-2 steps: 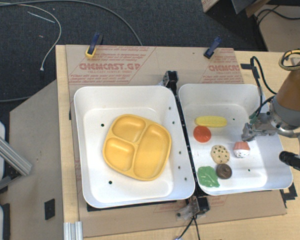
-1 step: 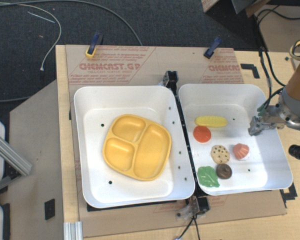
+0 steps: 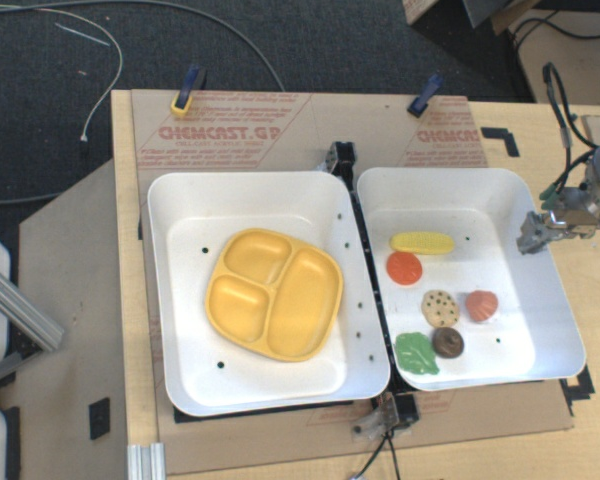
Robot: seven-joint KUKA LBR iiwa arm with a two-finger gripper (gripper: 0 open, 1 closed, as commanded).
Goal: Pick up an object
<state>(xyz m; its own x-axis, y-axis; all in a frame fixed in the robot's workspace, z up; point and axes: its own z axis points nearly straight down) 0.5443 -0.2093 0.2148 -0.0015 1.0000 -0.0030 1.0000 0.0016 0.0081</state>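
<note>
Hovering at the right bin's (image 3: 555,298) outer rim: end effector (image 3: 536,236), grip state impossible to tell. Sitting clustered mid-bin: cookie (image 3: 440,308), tomato (image 3: 404,268). Risking nudging neighbours, closing on nothing.

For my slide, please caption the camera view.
Yellow plate in left bin; toy foods in right bin; pincer at its edge.

Bench (image 3: 310,128) topped with printed cardboard. Left white bin (image 3: 180,298) sits directly on it; right white bin (image 3: 540,288) just beside that bin, rims touching. Beyond the left bin, two blue clamps (image 3: 187,90) (image 3: 425,95) grip the cardboard's far edge.
</note>
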